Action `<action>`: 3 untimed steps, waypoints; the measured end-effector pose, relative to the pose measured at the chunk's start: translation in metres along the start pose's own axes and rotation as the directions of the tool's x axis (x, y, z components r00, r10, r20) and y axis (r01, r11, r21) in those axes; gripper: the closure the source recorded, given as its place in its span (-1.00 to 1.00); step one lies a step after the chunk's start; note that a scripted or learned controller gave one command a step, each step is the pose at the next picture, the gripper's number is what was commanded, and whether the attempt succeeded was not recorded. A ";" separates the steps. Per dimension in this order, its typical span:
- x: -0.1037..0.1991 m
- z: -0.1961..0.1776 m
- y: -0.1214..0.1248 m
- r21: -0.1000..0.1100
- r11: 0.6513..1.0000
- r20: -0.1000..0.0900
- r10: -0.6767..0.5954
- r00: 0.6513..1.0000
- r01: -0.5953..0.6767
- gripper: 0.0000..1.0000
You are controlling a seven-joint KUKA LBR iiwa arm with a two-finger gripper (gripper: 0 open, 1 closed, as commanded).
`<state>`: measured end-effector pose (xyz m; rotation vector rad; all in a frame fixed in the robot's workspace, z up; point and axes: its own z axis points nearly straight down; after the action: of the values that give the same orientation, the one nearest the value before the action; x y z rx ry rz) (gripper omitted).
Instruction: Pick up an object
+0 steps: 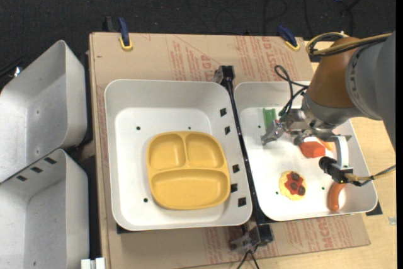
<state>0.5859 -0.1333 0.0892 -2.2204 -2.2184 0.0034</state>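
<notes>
- Pincer [277, 131]: hangs low in the right bin [362, 154]; whether it is released or clenched cannot be told.
- Targets: an orange block [312, 148] lies just beside the pincer; a small round pizza toy [293, 184] and a sausage [334, 197] lie farther toward the bin's near wall; a green piece [269, 116] sits just behind the pincer.
- Risk: the smooth, rounded plastic toys may slip or roll from a partial grip.
- Risk: the pincer may strike the hard bin floor.
- Left bin: glossy yellow sectioned tray [187, 169].
</notes>
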 end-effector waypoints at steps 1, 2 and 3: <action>0.000 -0.013 0.001 -0.004 1.000 0.001 0.001 1.000 -0.001 1.00; 0.004 -0.071 -0.006 -0.009 1.000 0.002 -0.002 1.000 0.002 1.00; -0.006 -0.129 -0.006 -0.010 1.000 0.003 0.000 1.000 0.000 1.00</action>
<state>0.5803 -0.1394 0.2187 -2.2263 -2.2248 -0.0044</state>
